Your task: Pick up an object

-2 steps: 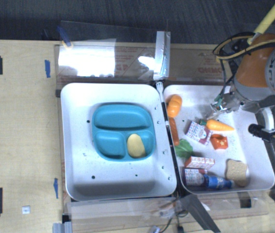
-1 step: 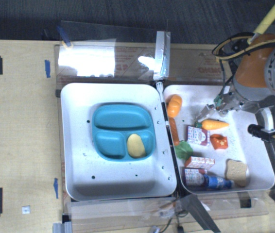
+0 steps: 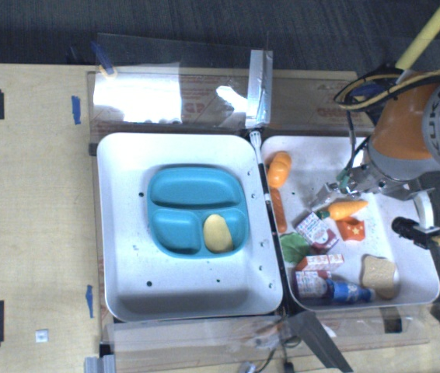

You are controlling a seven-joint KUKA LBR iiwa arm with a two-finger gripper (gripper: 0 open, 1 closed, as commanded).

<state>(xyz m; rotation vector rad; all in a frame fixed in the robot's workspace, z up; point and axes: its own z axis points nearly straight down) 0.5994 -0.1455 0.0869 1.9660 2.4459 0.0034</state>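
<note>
Premises: robotics lab test bench. Evidence: plywood bench (image 3: 26, 231) with black tape markers along its left edge, two white bins (image 3: 119, 162) fixed side by side, loose cables (image 3: 375, 84) at the far right corner.

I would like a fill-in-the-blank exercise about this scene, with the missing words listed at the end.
1. The blue divided tray lies in the ____ bin.
2. The yellow, egg-shaped item rests inside the ____.
3. The gripper is above the ____ bin, near the small carrot.
4. The bottle with the blue cap lies on its ____.

Missing words: left; tray; right; side
</note>
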